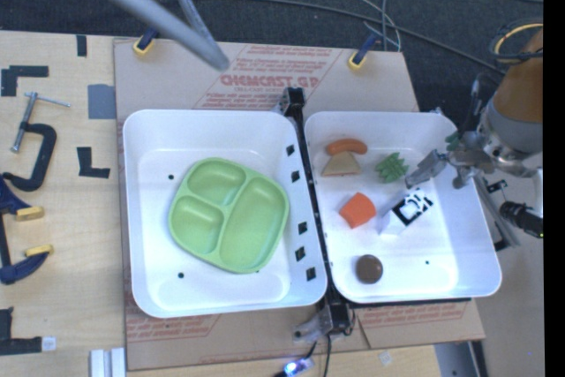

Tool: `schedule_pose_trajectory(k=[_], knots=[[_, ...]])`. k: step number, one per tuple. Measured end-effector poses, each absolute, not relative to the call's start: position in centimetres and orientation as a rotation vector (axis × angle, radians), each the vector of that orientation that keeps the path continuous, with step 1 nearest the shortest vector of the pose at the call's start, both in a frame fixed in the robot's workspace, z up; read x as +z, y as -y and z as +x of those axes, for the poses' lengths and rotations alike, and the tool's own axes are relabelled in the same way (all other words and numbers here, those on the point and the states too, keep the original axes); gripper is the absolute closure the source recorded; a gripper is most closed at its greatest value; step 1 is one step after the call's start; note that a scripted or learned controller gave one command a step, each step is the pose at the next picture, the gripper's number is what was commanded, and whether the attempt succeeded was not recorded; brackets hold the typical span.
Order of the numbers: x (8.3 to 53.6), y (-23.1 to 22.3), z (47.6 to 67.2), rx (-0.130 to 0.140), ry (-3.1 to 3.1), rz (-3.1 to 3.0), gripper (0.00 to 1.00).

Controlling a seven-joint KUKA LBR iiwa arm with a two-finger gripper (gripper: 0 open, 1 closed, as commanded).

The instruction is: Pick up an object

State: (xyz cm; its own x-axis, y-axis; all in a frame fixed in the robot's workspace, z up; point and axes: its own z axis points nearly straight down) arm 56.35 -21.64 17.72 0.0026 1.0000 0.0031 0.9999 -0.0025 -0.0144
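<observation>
- Two shallow white bins lie side by side on the surface: the left bin [132,216] and the right bin [477,280]. Their inner walls meet along a dark strip.
- Nearest in the right bin, a small dark brown ball [365,268] rests close to the front wall, well apart from the other things.
- Behind it, an orange-red block [357,209] lies on the bin floor, toward the inner wall.
- At about the same depth, a light green divided plastic plate [229,214] lies flat in the middle of the left bin.
- The pincer [424,175] reaches in over the right bin from its outer side, at the end of the grey arm [516,115]. Whether it is wide or narrow cannot be told from this angle, and nothing can be seen in its grip.
- A green leafy piece [391,165] lies near the pincer, on the side toward the inner wall.
- Farther in, a tan wedge [342,164] sits by the inner wall, with a reddish-orange sausage [346,146] just behind it.
- Beyond both bins, a brown cardboard sheet with red print [274,79] lies under them.
</observation>
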Motion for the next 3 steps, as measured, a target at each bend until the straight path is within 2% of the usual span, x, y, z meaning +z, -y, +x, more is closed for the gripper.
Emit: schedule_pose_trajectory(k=[1,2,3], knots=[[18.5,21.6,56.7,0.002,2.222,-2.22,0.0],[12.1,21.5,56.2,0.007,2.219,-2.216,0.0],[8.4,21.4,56.3,0.0,2.224,-2.222,0.0]])
